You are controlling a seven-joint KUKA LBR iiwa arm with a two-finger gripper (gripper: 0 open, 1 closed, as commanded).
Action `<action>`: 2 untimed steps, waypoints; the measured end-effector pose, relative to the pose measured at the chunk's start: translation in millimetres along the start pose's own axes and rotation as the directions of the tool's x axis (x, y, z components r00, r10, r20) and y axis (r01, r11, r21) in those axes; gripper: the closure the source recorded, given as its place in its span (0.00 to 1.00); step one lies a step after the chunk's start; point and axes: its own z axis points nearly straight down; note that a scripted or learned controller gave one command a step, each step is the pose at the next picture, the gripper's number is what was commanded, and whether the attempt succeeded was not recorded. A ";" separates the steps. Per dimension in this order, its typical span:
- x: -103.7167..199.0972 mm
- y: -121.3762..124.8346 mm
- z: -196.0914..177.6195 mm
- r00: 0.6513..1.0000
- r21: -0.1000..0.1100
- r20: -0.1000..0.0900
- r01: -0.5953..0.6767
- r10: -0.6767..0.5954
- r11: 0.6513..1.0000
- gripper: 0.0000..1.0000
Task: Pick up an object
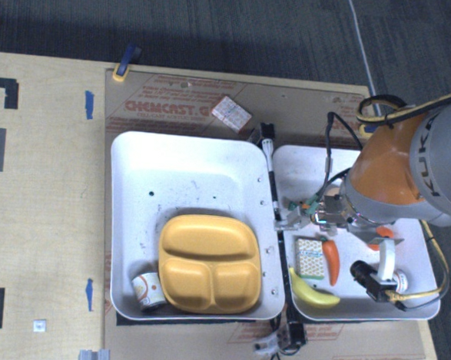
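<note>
My gripper (300, 211) hangs low over the left side of the right bin (304, 162), close to the divider between the bins. Just below it lie a small patterned green-and-white card (309, 257), an orange carrot (331, 260) and a yellow banana (314, 293) at the bin's front edge. A small red-orange piece (383, 234) peeks out from under the arm's wrist. In the left bin (122, 176) sit a big yellow compartment tray (208, 263) and a small printed cup (148, 288) on its side at the front left corner.
A patterned card (230, 113) lies on the brown board behind the bins. A blue-and-yellow clamp (126, 61) sits at the board's back left corner. The arm's orange band and grey body cover the right bin's back right part.
</note>
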 end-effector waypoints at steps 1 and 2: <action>-0.4 -0.2 0.3 1.000 0.000 0.000 -0.001 0.001 1.000 0.00; -0.8 -0.4 0.7 1.000 -0.001 0.000 0.000 0.000 1.000 0.00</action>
